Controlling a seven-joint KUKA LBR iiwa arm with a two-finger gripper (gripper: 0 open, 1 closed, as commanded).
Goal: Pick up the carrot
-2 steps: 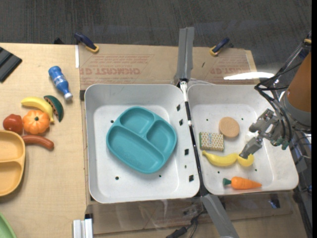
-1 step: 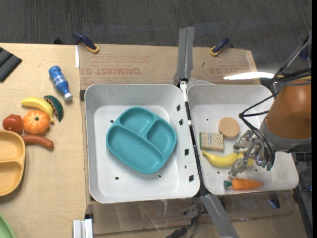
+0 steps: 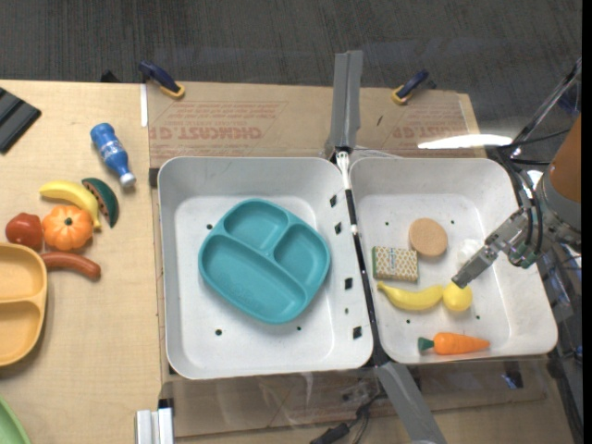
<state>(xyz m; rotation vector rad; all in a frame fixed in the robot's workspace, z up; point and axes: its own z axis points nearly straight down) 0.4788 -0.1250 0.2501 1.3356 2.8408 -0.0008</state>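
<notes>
Camera view: gripper (image 3: 463,277) tip blurs against the lemon (image 3: 456,296); carrot (image 3: 453,344) lies apart.

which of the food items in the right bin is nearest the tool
The small yellow plastic lemon, right at the tool tip. The yellow toy banana lies just left of it; the orange carrot sits lower, apart.
</notes>
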